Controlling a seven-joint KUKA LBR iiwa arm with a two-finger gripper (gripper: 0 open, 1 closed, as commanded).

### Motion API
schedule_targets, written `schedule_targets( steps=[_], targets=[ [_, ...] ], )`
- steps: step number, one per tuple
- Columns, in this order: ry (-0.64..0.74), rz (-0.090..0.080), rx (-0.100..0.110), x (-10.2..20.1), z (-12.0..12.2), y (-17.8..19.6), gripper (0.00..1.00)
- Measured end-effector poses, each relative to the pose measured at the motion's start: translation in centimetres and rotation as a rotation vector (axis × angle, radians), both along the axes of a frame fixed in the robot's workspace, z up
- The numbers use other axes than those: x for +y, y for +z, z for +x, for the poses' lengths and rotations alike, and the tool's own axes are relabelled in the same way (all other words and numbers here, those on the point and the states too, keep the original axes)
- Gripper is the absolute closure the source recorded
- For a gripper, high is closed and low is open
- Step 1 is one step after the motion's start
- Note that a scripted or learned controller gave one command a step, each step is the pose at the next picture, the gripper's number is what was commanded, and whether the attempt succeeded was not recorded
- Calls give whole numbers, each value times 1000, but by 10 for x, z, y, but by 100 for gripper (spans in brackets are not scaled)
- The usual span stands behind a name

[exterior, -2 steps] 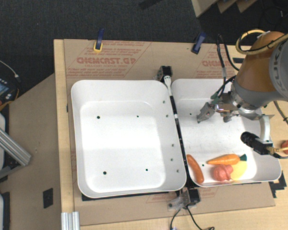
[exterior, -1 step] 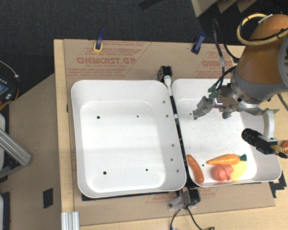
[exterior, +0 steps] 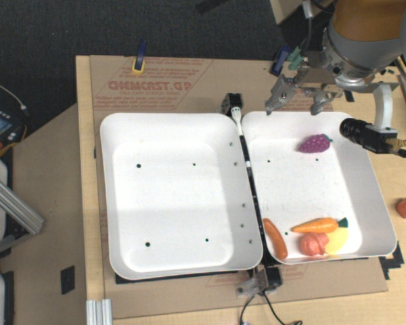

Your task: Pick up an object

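Two white bins sit on your cardboard sheet (exterior: 155,80), printed "CHEMCAST GP". The right bin (exterior: 365,181) holds one purple grape bunch (exterior: 314,143), one carrot (exterior: 318,225), one sausage (exterior: 275,238), one pink piece (exterior: 312,244); the left bin (exterior: 122,141) lies beside it. Your gripper (exterior: 296,104) hangs spread apart, grasping nothing, over the right bin's far rim

Smooth white plastic bins (exterior: 122,181) on brown cardboard (exterior: 162,80).

Grapes (exterior: 314,143) far in right bin (exterior: 365,181) — carrot (exterior: 317,226), sausage (exterior: 275,239) near edge.
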State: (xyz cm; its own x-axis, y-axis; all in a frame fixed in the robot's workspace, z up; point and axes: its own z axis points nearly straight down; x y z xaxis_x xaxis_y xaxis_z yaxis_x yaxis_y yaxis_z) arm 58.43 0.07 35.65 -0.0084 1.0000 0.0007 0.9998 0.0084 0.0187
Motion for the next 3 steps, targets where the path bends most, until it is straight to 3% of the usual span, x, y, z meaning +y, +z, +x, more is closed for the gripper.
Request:
schedule_targets(
  steps=[1,2,3],
  targets=[
    [-15,-1,26,-69,-58,-72,0],
    [-11,1,27,-71,-108,-104,0],
    [-9,-1,20,-71,-105,-102,0]
  ],
)
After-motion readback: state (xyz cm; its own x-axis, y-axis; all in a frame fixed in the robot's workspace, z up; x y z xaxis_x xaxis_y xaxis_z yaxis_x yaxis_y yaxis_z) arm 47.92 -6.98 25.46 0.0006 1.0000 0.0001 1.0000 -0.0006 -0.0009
